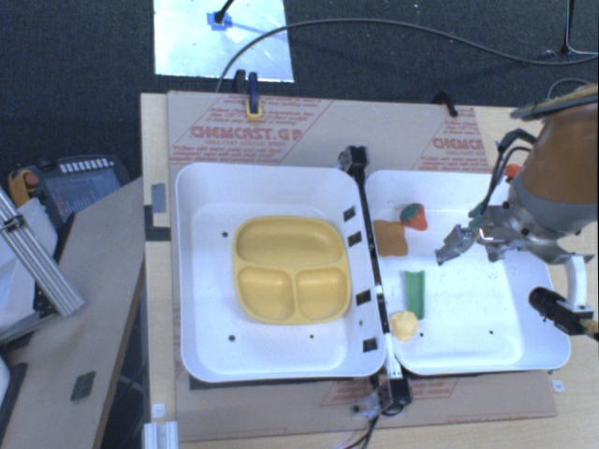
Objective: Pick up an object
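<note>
Nearest the camera, at the front edge of the bench, a brown cardboard sheet (468, 396) shows beneath two shallow white bins set side by side. Close to the front left corner of the right bin (487, 349) sits a small pale yellow object (403, 325). Just behind it, along the same left wall, a green stick-shaped piece (415, 291) lies pointing front to back. Farther back, an orange-brown block (390, 238) rests near the left wall, and a small red object with a dark green top (413, 216) sits just beyond it toward the back left corner.

The left bin (201, 251) holds a yellow divided tray (291, 268) near its middle, with one wide compartment at the back and two smaller ones at the front.

Above the middle of the right bin, the gripper (449, 249) reaches in from the right on the grey arm with its orange band (566, 162). Its dark fingers point left toward the orange-brown block and appear slightly spread, with nothing between them; it is apart from all four objects.

Behind the bins, the cardboard carries red printed lettering reading "CHEMCAST" on the left and again, partly cut off, on the right. A yellow clamp (254, 108) grips the sheet's back edge. Beyond it, a shiny metal plate (187, 36) lies on dark carpet.
</note>
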`<state>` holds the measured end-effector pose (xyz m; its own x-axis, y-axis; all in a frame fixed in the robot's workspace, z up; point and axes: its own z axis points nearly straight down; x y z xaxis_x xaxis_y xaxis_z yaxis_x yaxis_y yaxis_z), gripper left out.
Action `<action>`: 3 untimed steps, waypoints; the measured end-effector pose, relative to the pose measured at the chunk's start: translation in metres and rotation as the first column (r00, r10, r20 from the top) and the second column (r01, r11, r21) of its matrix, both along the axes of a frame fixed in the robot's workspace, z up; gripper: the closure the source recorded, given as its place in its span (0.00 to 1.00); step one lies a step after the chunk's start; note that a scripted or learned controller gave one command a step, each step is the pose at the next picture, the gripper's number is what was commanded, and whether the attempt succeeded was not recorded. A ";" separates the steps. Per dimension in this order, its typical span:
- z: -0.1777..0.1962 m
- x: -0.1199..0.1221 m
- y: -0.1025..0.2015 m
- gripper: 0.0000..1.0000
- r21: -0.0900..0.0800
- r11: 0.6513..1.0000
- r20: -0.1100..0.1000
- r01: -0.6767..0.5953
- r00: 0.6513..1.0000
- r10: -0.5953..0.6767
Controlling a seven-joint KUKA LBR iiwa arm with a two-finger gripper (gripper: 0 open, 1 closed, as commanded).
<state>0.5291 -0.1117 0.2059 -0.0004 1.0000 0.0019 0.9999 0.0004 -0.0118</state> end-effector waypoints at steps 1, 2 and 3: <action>0.007 0.003 0.000 0.00 -0.002 1.000 0.013 -0.003 1.000 0.003; -0.041 0.000 0.010 0.00 0.000 1.000 0.009 -0.001 1.000 0.001; -0.104 -0.001 0.010 0.00 0.000 1.000 0.007 -0.001 1.000 0.001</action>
<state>0.5280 -0.1015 0.1022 -0.0009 1.0000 0.0016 1.0000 0.0009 -0.0050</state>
